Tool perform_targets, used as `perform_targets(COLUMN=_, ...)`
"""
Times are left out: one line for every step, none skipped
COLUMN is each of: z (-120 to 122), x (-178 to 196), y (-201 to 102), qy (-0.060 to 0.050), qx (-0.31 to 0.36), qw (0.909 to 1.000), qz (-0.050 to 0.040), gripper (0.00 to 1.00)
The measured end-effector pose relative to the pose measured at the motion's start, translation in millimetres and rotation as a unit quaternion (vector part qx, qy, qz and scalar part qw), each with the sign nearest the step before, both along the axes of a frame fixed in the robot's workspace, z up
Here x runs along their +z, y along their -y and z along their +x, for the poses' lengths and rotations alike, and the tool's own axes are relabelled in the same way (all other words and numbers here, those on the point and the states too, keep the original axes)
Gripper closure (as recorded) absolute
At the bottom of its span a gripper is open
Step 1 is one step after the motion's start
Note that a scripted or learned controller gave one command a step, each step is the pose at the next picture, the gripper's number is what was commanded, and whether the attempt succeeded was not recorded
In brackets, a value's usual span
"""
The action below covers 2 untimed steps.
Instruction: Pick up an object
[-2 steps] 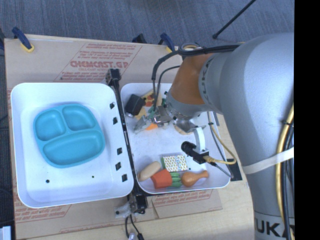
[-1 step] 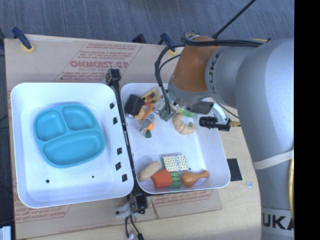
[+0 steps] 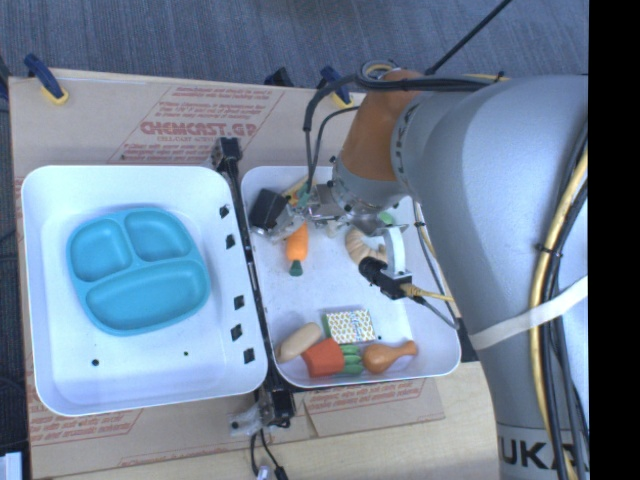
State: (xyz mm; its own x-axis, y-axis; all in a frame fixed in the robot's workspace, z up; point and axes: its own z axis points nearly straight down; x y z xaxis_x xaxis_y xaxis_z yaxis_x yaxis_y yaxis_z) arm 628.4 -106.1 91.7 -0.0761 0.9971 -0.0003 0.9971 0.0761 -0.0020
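Note:
In the right white bin (image 3: 425,353) my gripper (image 3: 318,208) hangs low over the far end, under the grey wrist and its orange band (image 3: 372,138). A toy carrot (image 3: 296,245) lies just in front of it, orange with a green tip. At the gripper's left sits a black block (image 3: 266,208), and at its right a tan pastry-shaped piece (image 3: 360,245). Along the near wall lie a beige bread roll (image 3: 299,341), a red block (image 3: 322,358), a green piece (image 3: 351,359), a brown drumstick (image 3: 388,353) and a small patterned box (image 3: 350,324).
The left bin (image 3: 40,268) holds a blue divided plate (image 3: 138,268). A black divider with clips (image 3: 240,268) runs between the bins. Cables (image 3: 430,293) trail from the wrist over the right bin's right wall. The large grey arm body (image 3: 500,218) covers the right side.

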Motion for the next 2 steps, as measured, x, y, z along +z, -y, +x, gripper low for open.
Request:
perform_targets(z=0, x=10, y=0, qy=-0.001, qx=0.003, qw=1.0, qz=0.0002, gripper=1.0)
perform_targets(z=-13, x=154, y=-38, qy=0.0, qx=-0.084, qw=0.9964, qz=0.0002, gripper=1.0)
